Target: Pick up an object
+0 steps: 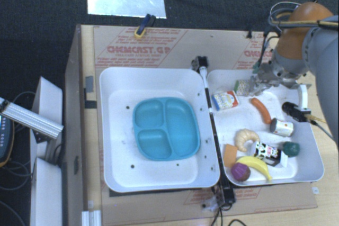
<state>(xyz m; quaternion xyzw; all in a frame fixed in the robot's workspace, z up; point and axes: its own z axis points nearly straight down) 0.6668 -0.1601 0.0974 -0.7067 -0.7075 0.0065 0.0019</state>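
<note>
At upper right of the frame, the gripper [253, 83] is hanging low over the right bin [310, 159]; its opening, I cannot tell. It is seemingly reaching toward a small pale item [242, 86] just beside it, with the carton [225, 100] and sausage [260, 110] lying near. Next it is needing to settle around one thing and close.

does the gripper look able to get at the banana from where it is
Probably yes. The banana lies on top at the near edge of the right bin, its upper side uncovered. The gripper sits over the bin's far end. A purple ball and a cow-patterned carton touch the banana, leaving little room.
</note>
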